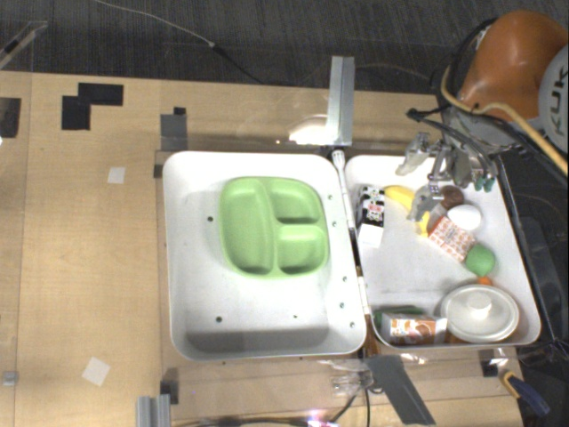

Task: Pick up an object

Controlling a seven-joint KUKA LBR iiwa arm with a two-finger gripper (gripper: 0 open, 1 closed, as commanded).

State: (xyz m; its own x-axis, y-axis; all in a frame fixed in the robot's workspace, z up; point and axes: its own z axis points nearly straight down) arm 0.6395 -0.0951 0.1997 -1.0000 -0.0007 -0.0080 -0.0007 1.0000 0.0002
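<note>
My gripper (425,171) hangs over the far part of the right bin (404,265), with its fingers spread and nothing between them. Just below and left of it lies a yellow banana-shaped toy (399,196). A brown object (452,196) and a white egg shape (464,216) sit right under the wrist. A red-and-white packet (451,239), a green ball (480,259) and a black-and-white box (372,208) lie nearby in the same bin.
A white bowl (480,310) and an orange-labelled can (412,329) sit at the right bin's near edge. The left bin (191,310) holds a green divided plate (271,225). A metal post (340,100) stands behind the divider between the bins.
</note>
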